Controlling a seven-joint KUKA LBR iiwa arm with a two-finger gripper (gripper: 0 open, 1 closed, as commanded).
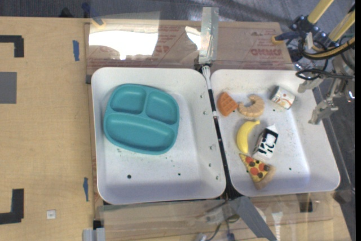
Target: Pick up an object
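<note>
- Camera view, right bin: I've got six small items in it, all in its left and middle part.
- Banana lies near the bin's centre, upright-ish; black-and-white carton is just beside it on the right, looks touching.
- Pizza slice sits below those two, toward the bin's front edge.
- Waffle piece is by the left wall, w/ a tan pastry ring just right of it, both above the banana.
- Small white box is toward the back edge, apart from the rest.
- Gripper hangs at the bin's right rim, over the back-right corner; nothing between its fingers that I can see. Open or closed, I can't tell from here.
- Left bin carries a teal divided plate, in its back-left part.
</note>
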